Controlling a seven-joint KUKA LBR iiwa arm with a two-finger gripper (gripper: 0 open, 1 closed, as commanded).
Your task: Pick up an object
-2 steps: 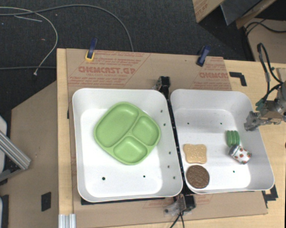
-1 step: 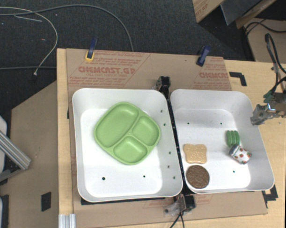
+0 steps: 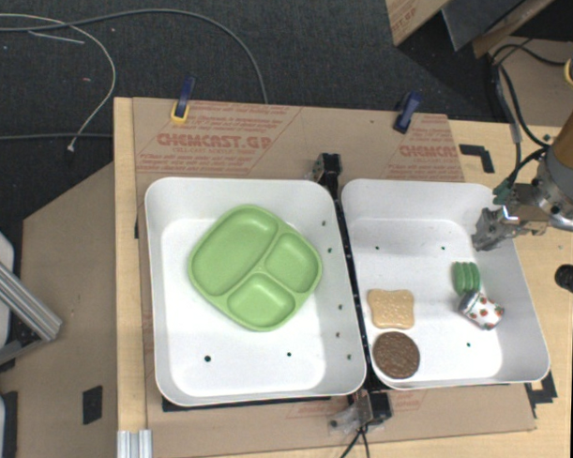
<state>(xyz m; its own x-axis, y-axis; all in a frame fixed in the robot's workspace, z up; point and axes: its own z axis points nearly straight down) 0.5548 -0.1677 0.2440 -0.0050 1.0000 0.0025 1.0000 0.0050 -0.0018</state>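
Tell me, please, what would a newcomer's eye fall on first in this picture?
Likely the green divided plate in the left bin. Next, the small items in the right bin: a cracker, a brown cookie, a green piece. The gripper hovers at that bin's far right edge.

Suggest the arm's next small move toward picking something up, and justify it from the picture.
Probably shift the gripper toward the bin's front and lower it over the green object. It sits at the right bin's back right, with nothing visibly between the fingers, and that object lies closest.
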